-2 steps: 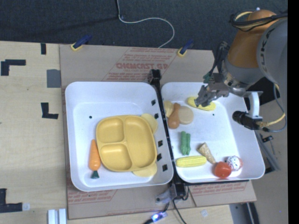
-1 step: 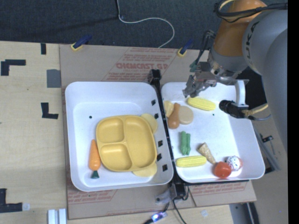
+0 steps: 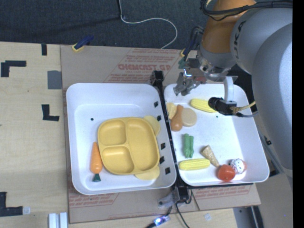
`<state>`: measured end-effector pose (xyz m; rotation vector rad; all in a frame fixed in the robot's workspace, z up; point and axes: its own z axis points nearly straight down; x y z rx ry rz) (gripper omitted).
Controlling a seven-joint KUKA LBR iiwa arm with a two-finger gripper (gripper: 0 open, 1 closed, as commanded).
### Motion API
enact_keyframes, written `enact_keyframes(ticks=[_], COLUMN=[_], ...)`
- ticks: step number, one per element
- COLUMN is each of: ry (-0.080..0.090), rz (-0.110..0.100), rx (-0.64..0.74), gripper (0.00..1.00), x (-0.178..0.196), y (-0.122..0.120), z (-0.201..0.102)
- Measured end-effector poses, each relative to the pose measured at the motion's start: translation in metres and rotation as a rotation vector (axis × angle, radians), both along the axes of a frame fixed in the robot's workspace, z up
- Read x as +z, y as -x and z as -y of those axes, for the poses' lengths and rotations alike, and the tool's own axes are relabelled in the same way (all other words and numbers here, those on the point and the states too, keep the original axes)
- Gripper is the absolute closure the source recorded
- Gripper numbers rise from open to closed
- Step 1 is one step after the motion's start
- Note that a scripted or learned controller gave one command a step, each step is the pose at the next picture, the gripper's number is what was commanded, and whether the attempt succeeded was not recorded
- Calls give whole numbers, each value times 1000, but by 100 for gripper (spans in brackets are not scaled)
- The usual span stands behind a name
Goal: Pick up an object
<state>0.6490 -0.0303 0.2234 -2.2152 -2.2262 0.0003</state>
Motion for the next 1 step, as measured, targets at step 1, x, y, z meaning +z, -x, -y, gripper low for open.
enact_keyframes(ticks=[1], ry=[2], rz=[-1], rx=[-5], gripper=[100], x=[-3], y=[6], z=[2])
